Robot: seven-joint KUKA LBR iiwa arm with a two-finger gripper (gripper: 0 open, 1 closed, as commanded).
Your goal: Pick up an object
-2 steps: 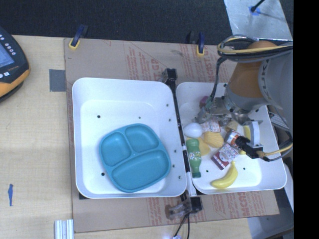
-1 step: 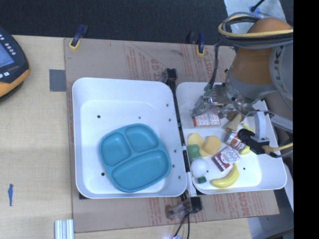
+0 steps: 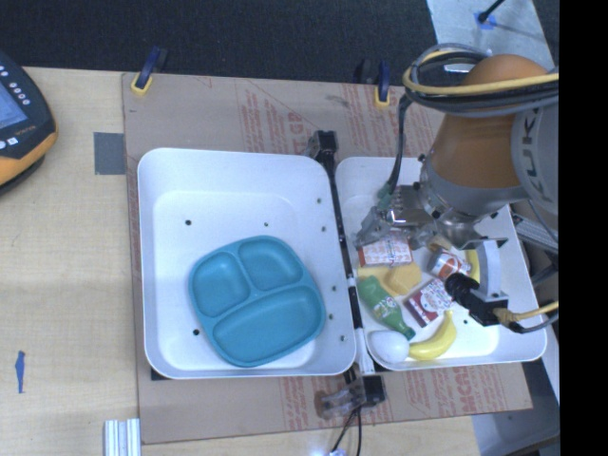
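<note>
crowding the right bin (image 3: 532,350), banana (image 3: 433,342), green bottle (image 3: 384,304) and packets lie under the arm (image 3: 484,141); jaws' state unclear.

Robot lab bench: wooden benchtop (image 3: 66,283), cardboard sheet (image 3: 237,112) clamped at its far edge by clips (image 3: 145,72), two white bins (image 3: 152,255), teach pendant (image 3: 17,117) at the left edge, loose cables (image 3: 475,74).

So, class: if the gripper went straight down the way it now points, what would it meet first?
Most likely the red-and-white packet at the top of the pile in the right bin, since the gripper hangs over that spot. Depth is hard to judge from this slanted view, so this is a best guess.
</note>
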